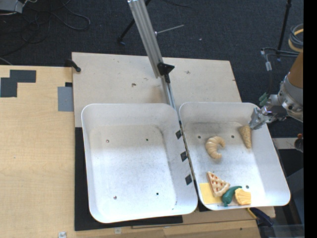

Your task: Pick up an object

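A pale wooden tabletop (29, 148) filled the left of the scene, with dark grey patches near its far left corner. To its right stood a beige board (124, 78) on which two shallow white plastic bins sat side by side. The left white bin (94, 182) showed a speckled floor. A silver aluminium rail (148, 38) ran at a slant from the far edge of the scene down to the seam between the bins, with a black bracket partway along it.

The right white bin (275, 172) held all the toy food. Near its middle lay a tan plastic croissant (215, 147). Nearer the viewer, along the bin's near wall, a flat yellow square slice (207, 192) lay under the edge of a waffle-patterned triangular wedge (217, 183). Just right of the wedge lay a small dark green piece (229, 195), touching a yellow ridged chunk (242, 197). Farther back, close to the bin's right wall, a tan cone-shaped piece (245, 136) lay with its point towards the viewer.

At the far right, the grey arm reached in, and its metal two-finger gripper (257, 120) sat at the bin's right rim, just above the wide end of the tan cone. Whether its fingers were spread or pressed together could not be told, and nothing could be seen between them.
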Robot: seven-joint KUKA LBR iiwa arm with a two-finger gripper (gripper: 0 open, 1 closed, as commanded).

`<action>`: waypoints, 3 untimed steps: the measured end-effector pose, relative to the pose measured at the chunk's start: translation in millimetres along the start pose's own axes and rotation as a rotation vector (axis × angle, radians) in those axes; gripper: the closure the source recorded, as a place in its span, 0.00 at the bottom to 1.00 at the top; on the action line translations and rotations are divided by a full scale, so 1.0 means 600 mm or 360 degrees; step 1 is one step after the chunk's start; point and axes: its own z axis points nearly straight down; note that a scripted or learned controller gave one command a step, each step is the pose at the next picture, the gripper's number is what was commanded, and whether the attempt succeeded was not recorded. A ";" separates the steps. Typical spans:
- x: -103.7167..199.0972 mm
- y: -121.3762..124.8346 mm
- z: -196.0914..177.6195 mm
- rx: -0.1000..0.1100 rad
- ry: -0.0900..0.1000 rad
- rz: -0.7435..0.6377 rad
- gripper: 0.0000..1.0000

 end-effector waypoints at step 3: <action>0.246 -0.043 0.019 0.0009 0.0006 -0.0003 1.00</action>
